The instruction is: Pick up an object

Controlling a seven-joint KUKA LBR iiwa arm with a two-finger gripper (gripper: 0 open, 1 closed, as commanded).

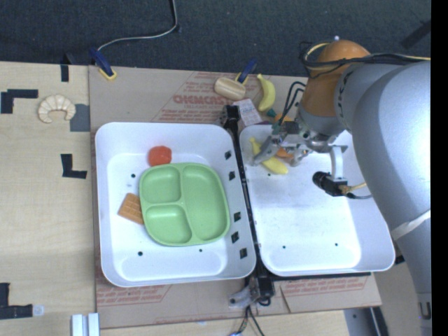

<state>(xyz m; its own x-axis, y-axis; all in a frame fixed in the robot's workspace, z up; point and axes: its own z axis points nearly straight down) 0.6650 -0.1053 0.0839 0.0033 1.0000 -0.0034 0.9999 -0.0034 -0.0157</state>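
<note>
Here the grey arm is reaching in from the right and bending down over the far corner of the right bin, the nearer of the two bins to it. The left bin is lying well apart from the arm, carrying a green divided plate, a red piece and an orange-brown piece tucked at the plate's left edge. The end effector is hanging low in that far corner, and whether it is open, closed or gripping cannot be told at this slant. A small yellow object is lying just under and beside it, toward the near side, its long axis seeming to run left to right. Outside the bins, a banana is resting on the tabletop just beyond.
</note>
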